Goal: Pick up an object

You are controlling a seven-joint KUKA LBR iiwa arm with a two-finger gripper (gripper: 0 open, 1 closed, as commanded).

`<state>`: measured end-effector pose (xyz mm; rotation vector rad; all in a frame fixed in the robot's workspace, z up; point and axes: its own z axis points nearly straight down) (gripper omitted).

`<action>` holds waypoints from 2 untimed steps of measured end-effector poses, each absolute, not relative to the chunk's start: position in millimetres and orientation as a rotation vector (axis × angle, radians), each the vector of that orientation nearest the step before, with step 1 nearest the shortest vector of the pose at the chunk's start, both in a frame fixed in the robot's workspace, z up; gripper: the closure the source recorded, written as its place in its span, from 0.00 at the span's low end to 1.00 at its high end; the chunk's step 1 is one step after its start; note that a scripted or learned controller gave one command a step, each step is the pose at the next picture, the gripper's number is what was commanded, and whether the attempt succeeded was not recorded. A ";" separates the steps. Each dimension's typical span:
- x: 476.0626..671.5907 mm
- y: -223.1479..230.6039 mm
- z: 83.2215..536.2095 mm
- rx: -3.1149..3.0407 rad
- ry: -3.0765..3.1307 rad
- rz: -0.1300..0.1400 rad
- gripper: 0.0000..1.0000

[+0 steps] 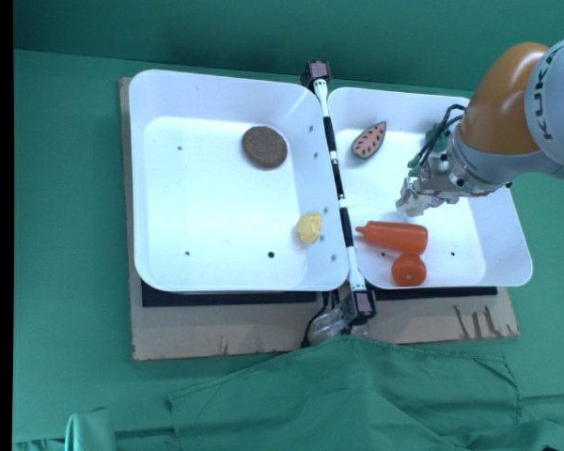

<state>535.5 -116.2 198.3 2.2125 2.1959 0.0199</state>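
You're at the approach step: the gripper point(412, 205), jaw state unclear, hangs at 11 o'clock of the orange-red plastic ketchup bottle point(393, 236); descend next.

fixed overhead camera, slanted, both bins point(150, 92)

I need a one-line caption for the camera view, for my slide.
KUKA arm's claw hovers in the right bin just above the ketchup bottle, beside a tomato.

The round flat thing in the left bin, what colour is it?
Brown disc, seen in the camera view.
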 end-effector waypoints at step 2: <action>598.6 -142.5 224.9 2.216 2.211 0.007 0.00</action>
